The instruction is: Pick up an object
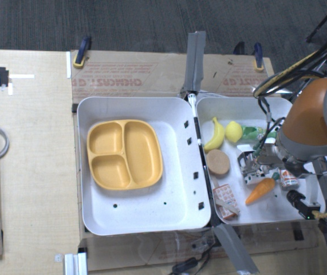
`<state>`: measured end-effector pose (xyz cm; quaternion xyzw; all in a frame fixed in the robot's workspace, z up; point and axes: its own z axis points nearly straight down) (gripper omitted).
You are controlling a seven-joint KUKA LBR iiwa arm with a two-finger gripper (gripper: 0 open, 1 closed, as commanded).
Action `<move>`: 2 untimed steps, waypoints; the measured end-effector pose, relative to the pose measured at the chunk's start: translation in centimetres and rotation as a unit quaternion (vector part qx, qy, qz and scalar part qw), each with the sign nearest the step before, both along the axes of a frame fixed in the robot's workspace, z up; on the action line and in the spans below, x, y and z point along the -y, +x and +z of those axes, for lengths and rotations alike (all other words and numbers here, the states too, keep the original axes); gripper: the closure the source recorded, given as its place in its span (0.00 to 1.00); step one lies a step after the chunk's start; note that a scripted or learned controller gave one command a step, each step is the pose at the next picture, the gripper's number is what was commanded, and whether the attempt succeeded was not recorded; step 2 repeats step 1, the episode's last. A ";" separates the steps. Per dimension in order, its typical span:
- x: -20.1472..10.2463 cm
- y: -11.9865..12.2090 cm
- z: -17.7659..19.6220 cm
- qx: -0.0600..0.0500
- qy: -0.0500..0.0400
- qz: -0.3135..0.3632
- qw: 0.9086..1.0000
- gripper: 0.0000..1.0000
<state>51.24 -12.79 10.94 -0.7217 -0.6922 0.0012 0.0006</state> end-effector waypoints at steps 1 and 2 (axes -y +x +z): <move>-4.9 6.5 8.2 0.000 0.000 0.029 1.000 1.00; -4.9 6.5 8.2 0.000 0.000 0.029 1.000 1.00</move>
